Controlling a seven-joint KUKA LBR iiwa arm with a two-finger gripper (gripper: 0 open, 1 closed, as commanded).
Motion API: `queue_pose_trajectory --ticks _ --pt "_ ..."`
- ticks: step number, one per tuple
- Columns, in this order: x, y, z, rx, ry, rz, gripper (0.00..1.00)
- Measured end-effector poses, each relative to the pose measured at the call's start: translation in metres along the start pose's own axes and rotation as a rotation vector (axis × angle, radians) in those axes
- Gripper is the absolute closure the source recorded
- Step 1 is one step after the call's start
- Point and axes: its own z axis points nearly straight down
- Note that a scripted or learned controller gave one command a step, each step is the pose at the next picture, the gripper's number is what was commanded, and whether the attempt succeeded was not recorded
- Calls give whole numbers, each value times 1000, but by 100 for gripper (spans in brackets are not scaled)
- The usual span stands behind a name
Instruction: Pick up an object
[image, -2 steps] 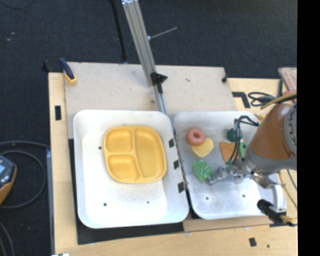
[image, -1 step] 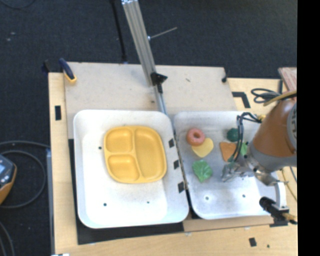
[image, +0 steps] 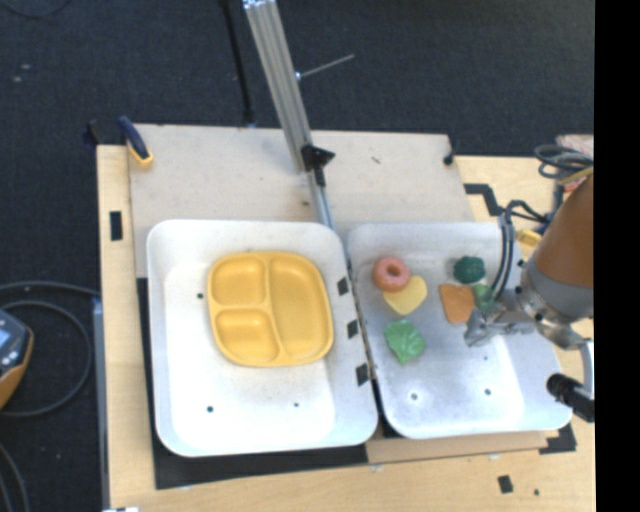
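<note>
The tray (image: 270, 308) lies in the left bin (image: 180, 400), well left of the fingers (image: 478, 330). In the right bin (image: 450, 400), the ring (image: 391, 272), heart (image: 405, 296) and leaf (image: 405, 341) lie left of them, the wedge (image: 457, 303) just beside, the ball (image: 468, 268) behind.

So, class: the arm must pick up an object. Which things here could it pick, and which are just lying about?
Could pick: pink ring, yellow piece, light green piece, dark green piece, orange piece.
Lying about: yellow tray, metal pole.
</note>
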Motion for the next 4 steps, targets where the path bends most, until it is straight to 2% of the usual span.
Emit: queue_pose_trajectory --ticks 1,2,4 --pt "1 -2 -44 1 1 -5 100" --pt "0 -1 -67 3 2 -5 100" --pt "95 33 -51 5 4 -9 100"
